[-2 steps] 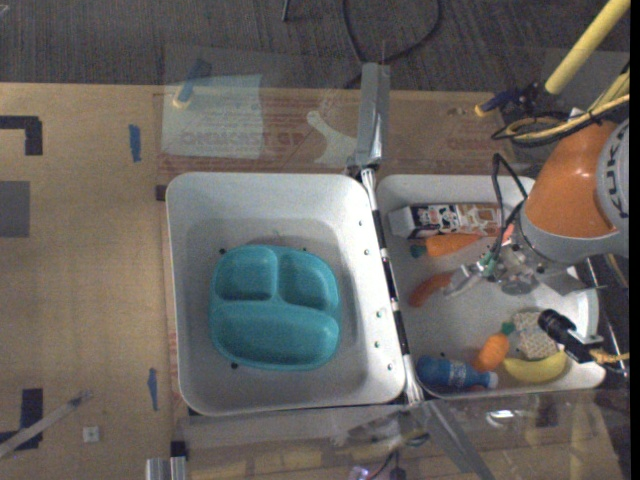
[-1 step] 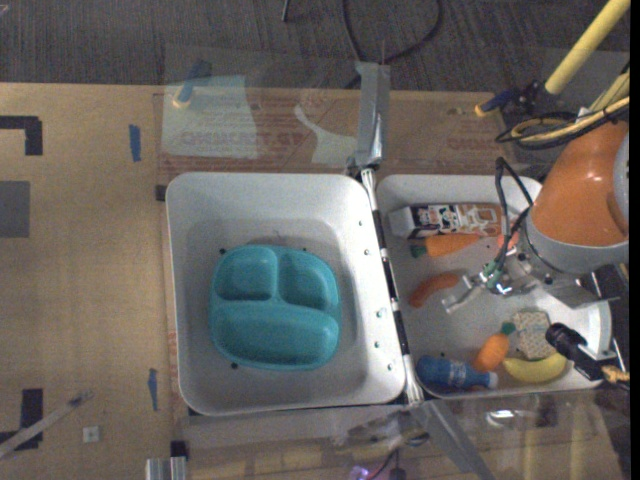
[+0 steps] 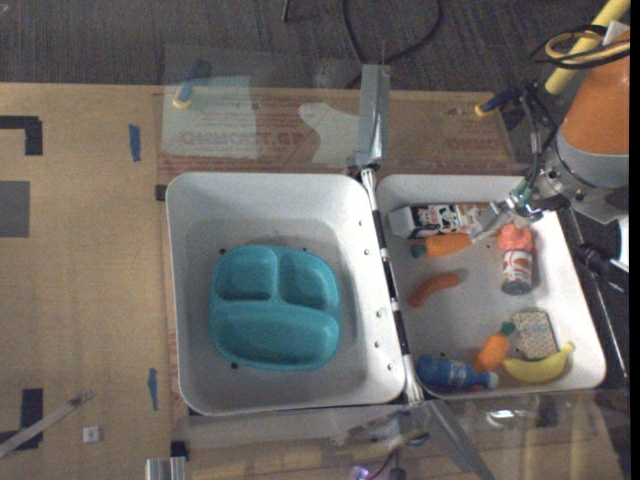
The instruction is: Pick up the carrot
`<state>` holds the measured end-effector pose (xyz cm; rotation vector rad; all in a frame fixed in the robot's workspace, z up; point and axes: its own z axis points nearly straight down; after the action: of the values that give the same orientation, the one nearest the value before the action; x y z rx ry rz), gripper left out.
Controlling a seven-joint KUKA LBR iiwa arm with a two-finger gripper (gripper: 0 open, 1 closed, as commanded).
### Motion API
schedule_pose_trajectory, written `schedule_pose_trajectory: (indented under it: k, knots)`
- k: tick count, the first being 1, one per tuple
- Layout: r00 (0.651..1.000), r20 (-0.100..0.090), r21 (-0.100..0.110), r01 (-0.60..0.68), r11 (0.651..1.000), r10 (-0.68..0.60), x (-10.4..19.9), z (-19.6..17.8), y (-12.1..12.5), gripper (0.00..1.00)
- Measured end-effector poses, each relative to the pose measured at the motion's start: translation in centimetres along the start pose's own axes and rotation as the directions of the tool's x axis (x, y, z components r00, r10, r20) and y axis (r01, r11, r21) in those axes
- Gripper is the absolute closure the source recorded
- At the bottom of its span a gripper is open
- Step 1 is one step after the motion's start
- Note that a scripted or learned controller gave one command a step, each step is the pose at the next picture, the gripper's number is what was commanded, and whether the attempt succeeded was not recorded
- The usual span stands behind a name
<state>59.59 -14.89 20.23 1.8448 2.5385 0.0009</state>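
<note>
The tool [image 3: 522, 200] hangs above the right white bin [image 3: 585, 308], near the orange plastic carrot [image 3: 443, 246]; its opening cannot be told.

Scene lit evenly and moderately from above, the white bins [image 3: 190, 208] rendered brightest and the dark floor [image 3: 200, 8] along the top left dim. Soft shadows are cast inside the bin walls and under the teal tray [image 3: 275, 308]; pale glare is seen on a clear sheet [image 3: 300, 128] above the bins. Overall focus is soft, small items are grainy, and the arm [image 3: 600, 118] at the right is slightly blurred.
</note>
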Motion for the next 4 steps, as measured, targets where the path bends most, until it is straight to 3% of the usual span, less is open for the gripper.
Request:
schedule_pose_trajectory:
  k: [1,2,3,4]
  knots:
    - [0.998,0.007,-0.01,0.058,0.998,-0.058,1.4,7.8,4.5,0.0]
    - [0.964,-0.001,0.0,0.266,0.964,-0.266,0.1,4.4,-0.1,0.0]
    - [0.948,0.027,-0.022,0.319,0.948,-0.318,1.1,8.7,4.7,0.0]
    - [0.952,0.048,-0.041,0.304,0.952,-0.302,1.6,9.1,3.8,0.0]
